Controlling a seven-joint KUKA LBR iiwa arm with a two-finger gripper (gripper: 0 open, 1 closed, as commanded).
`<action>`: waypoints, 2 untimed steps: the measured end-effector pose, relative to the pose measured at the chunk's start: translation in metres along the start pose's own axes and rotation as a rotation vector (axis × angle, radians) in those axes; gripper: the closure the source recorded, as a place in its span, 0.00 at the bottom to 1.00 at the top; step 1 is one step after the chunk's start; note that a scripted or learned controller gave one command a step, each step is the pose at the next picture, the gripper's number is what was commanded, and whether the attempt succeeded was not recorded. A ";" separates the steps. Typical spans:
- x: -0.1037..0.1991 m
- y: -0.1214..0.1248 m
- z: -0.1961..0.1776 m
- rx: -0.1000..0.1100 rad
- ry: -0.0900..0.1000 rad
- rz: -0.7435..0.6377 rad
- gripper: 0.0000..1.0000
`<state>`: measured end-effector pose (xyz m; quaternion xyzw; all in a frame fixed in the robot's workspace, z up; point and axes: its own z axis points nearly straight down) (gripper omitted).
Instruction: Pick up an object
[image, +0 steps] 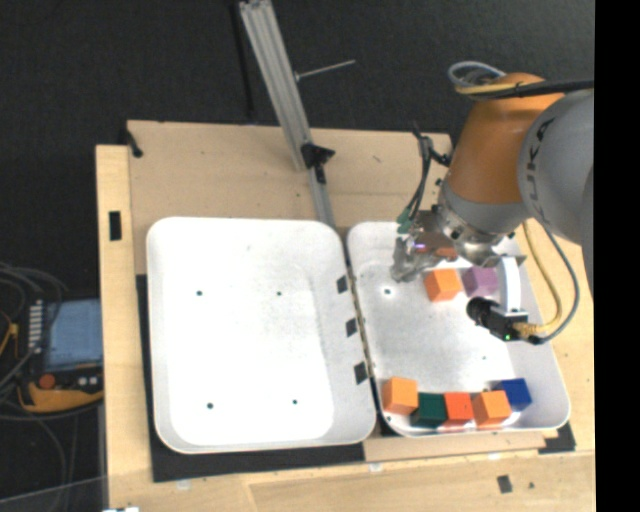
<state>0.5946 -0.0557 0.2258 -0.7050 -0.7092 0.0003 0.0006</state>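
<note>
A wooden bench (250, 165) seen from above at a slant carries two shallow white bins side by side.

Nearest the camera, along the front wall of the right bin (455, 345), sits a row of small blocks: an orange block (401, 394) at the left, then a dark green block (431, 409), a red-orange block (458, 406), another orange block (491, 406), and a blue block (515, 392) at the right end. They lie close together, most of them touching their neighbours.

The left bin (245, 330) lies beside it, their rims meeting at the middle.

Farther back in the right bin, an orange cube (441, 284) and a pale purple block (482, 280) lie just beside each other. The gripper (412, 256) hangs over the bin's far left part, right next to the orange cube. Whether its fingers are parted or closed cannot be told, and no block can be seen between them.

Above it rises the grey arm (560, 150) with its orange band (492, 135), reaching in from the right. A slanted metal post (285, 100) stands at the back of the bench.
</note>
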 end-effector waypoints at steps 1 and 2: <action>0.058 -0.015 -0.011 -0.001 0.002 -0.003 1.00; 0.114 -0.029 -0.021 0.000 0.003 -0.003 1.00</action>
